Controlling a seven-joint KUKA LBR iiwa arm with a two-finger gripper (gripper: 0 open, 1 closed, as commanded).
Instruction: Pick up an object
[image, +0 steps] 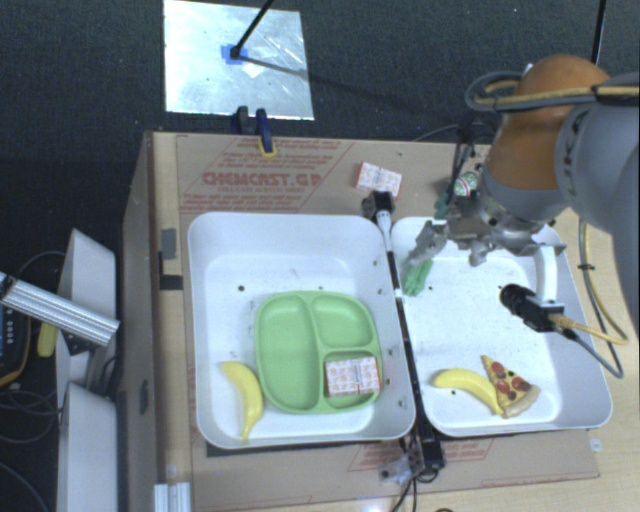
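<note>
Green plate (300, 345) (yellow bananas (245, 395))

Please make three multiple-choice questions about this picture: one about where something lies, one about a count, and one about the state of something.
1. Where does the pizza slice lie?
A. In the right bin, touching a banana
B. On the green plate
C. Outside both bins

2. How many bananas are in the bins?
A. One
B. Two
C. Four

3. What is the state of the green plate?
A. Upside down
B. Standing on its edge
C. Lying flat with a small patterned packet in one compartment

Answers:
1. A, the slice sits at the near side of the right bin against the banana.
2. B, one banana in the left bin and one in the right.
3. C, the packet rests in its lower right compartment.
</note>
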